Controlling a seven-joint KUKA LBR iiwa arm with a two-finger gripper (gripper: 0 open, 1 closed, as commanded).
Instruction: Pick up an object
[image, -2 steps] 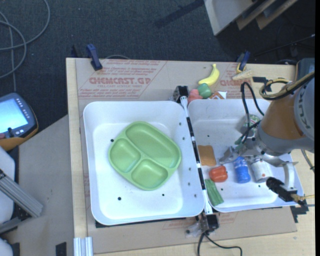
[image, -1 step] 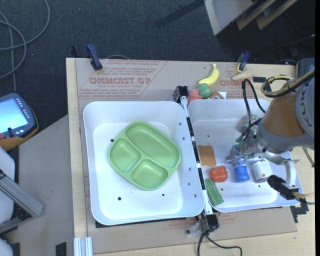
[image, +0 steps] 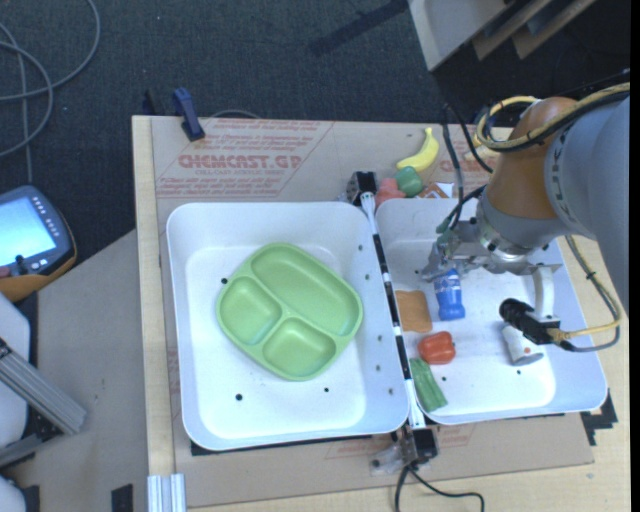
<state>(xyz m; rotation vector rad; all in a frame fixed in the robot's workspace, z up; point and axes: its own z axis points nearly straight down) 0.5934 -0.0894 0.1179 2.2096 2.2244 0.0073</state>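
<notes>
The gripper (image: 449, 266) is hanging low over the right bin (image: 570, 395), on the side next to the wall the two bins share. From where I'm standing I cannot tell whether its jaws are apart or together; the wrist is covering them. A small blue bottle (image: 450, 299) is lying directly under the jaws, its top end hidden by them, so I cannot tell whether it is being gripped or only touched. Just to the bin-wall side of the jaws, a tan block (image: 412, 310) is lying flat. A little nearer the front edge than the jaws, a red pepper (image: 437, 347) is sitting, and past it a green strip (image: 428, 385) is lying against the wall. Behind the jaws, outside the bin, a banana (image: 422, 152) is lying. Well away from the jaws, a green divided plate (image: 290, 310) is sitting in the left bin (image: 190, 240).
</notes>
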